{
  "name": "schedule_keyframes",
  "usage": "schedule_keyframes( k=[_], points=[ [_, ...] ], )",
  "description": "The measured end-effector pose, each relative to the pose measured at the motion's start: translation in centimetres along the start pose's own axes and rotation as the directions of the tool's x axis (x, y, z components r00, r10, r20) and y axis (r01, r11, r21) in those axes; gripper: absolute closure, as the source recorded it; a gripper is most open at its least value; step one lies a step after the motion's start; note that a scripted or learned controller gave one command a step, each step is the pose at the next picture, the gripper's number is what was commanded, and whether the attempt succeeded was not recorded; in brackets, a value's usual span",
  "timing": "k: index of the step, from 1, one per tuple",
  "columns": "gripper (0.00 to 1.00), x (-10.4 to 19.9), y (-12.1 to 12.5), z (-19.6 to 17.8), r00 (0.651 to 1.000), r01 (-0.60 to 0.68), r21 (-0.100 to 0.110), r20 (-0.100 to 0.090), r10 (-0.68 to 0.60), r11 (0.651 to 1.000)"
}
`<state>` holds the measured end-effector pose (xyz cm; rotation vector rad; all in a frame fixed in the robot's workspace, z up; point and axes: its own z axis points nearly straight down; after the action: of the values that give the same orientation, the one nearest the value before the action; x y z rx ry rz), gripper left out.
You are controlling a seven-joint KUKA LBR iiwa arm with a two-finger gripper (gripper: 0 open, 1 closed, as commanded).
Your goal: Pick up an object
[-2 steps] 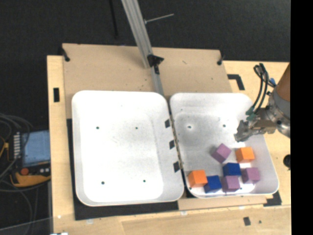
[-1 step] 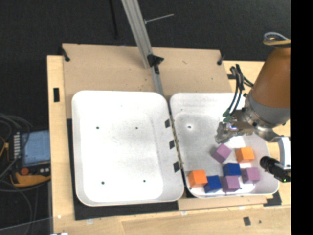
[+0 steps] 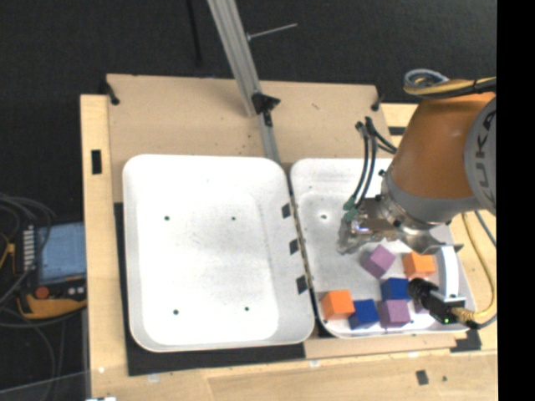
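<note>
Wooden bench (image 3: 209, 115), "KU" on arm (image 3: 451, 157)

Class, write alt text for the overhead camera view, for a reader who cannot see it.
A grey and orange robot arm reaches from the right over the right-hand white bin, its gripper just above a purple block. Orange, blue and purple blocks cluster at that bin's near end, beside the left-hand white bin.

A slanted grey metal pole (image 3: 240, 57) crosses the tan wooden bench's (image 3: 96, 224) far edge; a blue-screened handheld controller (image 3: 52, 261) lies beyond its left edge.
</note>
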<state>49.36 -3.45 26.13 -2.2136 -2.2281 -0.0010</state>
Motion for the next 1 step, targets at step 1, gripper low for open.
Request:
schedule_keyframes(
  k=[1],
  points=[
    [1.0, 4.86, 0.1, 1.66, 1.0, -0.001, 0.002, 0.0, 0.001, 1.0]
  ],
)
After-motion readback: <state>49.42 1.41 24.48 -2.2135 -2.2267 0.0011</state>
